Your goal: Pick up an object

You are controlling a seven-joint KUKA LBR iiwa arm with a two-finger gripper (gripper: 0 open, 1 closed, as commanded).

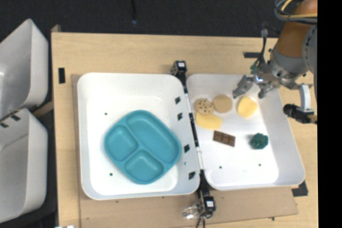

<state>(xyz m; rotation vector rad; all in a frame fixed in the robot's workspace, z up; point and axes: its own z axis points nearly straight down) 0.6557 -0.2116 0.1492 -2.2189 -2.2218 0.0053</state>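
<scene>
your gripper is hanging over the far side of the right bin, fingers spread open and holding nothing. just below it a yellow round piece is lying on the bin floor, beside a tan cookie and a chip cookie. nearer you are sitting a yellow wedge, a chocolate bar and a green clump. a blue tray is resting in the left bin.
</scene>
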